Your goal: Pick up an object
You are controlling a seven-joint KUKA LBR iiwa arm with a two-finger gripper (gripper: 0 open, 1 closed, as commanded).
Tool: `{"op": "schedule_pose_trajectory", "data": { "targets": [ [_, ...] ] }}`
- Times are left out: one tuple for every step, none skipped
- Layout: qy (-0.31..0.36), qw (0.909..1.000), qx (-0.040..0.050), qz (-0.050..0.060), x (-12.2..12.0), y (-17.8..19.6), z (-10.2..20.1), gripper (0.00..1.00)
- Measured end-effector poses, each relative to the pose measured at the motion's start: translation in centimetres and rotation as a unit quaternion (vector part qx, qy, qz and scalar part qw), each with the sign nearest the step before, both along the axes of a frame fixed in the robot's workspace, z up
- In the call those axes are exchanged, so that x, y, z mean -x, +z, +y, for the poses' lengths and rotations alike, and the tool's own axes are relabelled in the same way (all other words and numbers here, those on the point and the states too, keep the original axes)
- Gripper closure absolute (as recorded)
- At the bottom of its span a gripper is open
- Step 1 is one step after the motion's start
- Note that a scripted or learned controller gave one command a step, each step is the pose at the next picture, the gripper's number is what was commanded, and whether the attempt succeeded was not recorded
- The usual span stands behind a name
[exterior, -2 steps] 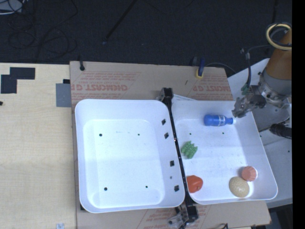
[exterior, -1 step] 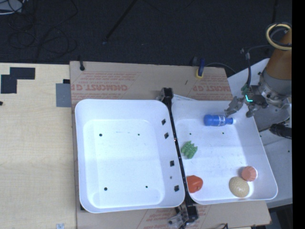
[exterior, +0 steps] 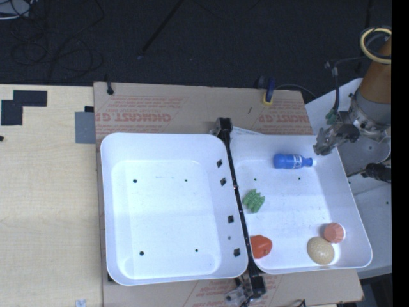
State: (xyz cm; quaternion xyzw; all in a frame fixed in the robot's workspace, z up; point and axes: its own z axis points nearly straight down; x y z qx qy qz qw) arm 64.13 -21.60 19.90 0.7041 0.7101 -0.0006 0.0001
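1. Bench [exterior: 45, 190]: light wood-grain surface at the left, with a flat brown cardboard sheet [exterior: 179, 110] under both bins.
2. Left bin [exterior: 166, 147]: shallow white tray with rounded corners and smooth plastic walls; small dark holes dot its floor.
3. Right bin [exterior: 300, 235]: same white tray, touching the left bin along a dark central divider. It holds all five objects.
4. Arm [exterior: 377, 75]: grey with an orange band, positioned at the right bin's upper right corner.
5. Gripper [exterior: 323, 144]: hangs over the bin's right rim, just beside the bottle's cap. Whether it is spread or closed cannot be determined.
6. Blue bottle [exterior: 291, 162]: cylindrical, lying on its side near the top of the right bin, white cap pointing right.
7. Cream ball [exterior: 321, 251]: round, matte, in the lower right corner.
8. Pink ball [exterior: 334, 233]: round, touching the cream ball's upper right.
9. Red object [exterior: 261, 245]: rounded, beside the divider at the bottom.
10. Green object [exterior: 254, 201]: small, bumpy, near the divider at mid-height.
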Motion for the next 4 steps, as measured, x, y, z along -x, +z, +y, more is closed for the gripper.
{"op": "schedule_pose_trajectory", "data": {
  "targets": [
    [0.0, 1.0, 0.0001, 0.0, 0.0, -0.1, 0.0, 0.0],
    [0.001, 1.0, 0.0002, -0.001, 0.0, 1.0, -0.1, 1.0],
    [0.001, 1.0, 0.0003, 0.0, 0.0, 1.0, -0.1, 0.0],
    [0.002, 1.0, 0.0003, -0.001, -0.1, 2.1, -0.1, 1.0]
  ]
}}
